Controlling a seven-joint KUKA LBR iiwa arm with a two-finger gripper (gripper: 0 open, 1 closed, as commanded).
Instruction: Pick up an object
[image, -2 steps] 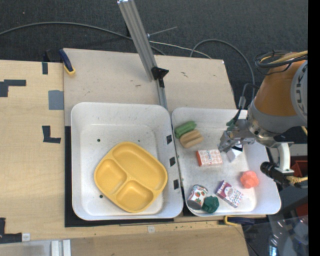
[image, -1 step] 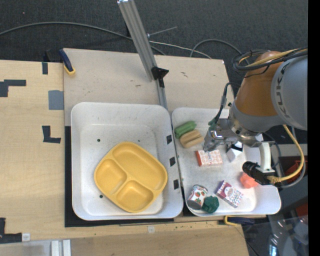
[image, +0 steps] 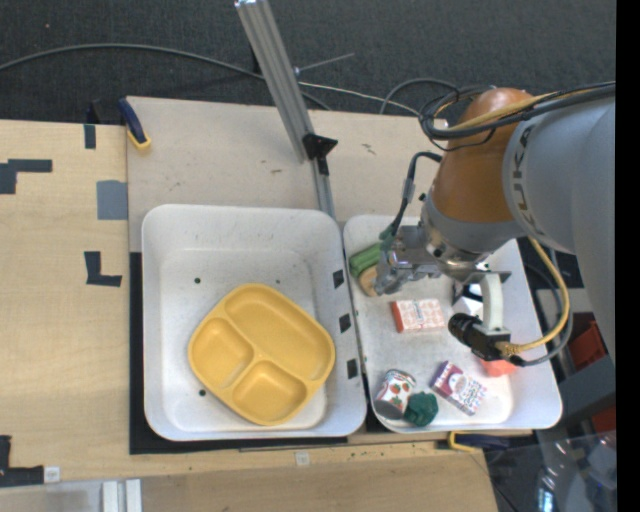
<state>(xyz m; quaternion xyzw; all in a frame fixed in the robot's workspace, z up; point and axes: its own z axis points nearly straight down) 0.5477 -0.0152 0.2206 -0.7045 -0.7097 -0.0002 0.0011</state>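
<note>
KUKA arm (image: 560, 170) grey, smooth rounded housing, glossy orange band (image: 480, 170) above wrist, black and yellow cables looped alongside, metallic grey gripper (image: 398, 268) block, black cylindrical fitting with white bracket on the wrist side

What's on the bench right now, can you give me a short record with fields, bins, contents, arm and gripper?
left bin: holds a yellow divided plate
right bin: holds an orange box, a purple packet, a round printed thing touching a dark green lump, and a green thing at the top left corner
arm: reaches in from the right, over the right bin
gripper: low by the green thing; fingers unclear
held: nothing seen between the fingers
</note>
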